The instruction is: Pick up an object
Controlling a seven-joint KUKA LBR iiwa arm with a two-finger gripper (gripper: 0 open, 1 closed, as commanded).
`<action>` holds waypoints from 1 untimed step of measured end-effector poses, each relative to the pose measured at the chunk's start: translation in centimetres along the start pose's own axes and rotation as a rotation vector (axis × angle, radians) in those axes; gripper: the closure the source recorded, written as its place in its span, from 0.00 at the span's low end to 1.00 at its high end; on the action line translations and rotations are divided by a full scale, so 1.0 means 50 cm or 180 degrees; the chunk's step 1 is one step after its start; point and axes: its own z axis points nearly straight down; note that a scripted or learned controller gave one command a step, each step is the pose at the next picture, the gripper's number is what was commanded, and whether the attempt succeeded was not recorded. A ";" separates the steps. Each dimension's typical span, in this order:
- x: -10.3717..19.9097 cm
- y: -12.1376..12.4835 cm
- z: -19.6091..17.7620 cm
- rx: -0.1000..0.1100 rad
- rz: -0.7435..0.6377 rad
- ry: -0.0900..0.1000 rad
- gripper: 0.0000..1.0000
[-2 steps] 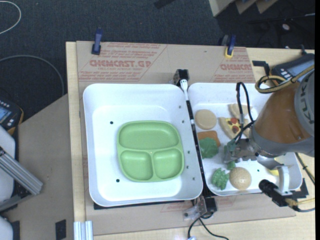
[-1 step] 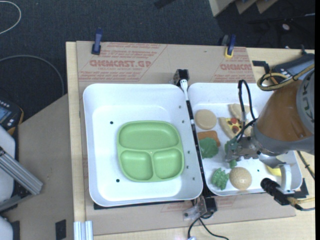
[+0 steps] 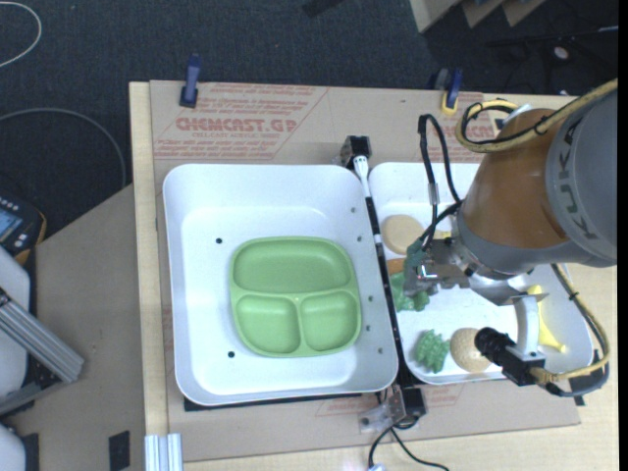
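Looking like a robotics lab: bench [image 3: 245, 116] sitting clamped with blue clamps [image 3: 189, 81], cables [image 3: 59, 126] trailing over dark carpet [image 3: 196, 18].

You have two white bins [image 3: 186, 263], one green divided tray [image 3: 292, 295], two green leafy pieces [image 3: 430, 349], two tan round pieces [image 3: 401, 232] and one yellow piece [image 3: 549, 340].

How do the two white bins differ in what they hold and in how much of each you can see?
The left bin holds one green divided tray and is in full sight. The right bin holds several small things, among them a tan round one and a green leafy one, and the arm covers much of it. Both are shallow and white.
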 end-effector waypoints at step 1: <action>0.096 0.004 -0.250 -0.0023 0.0006 0.0004 1.00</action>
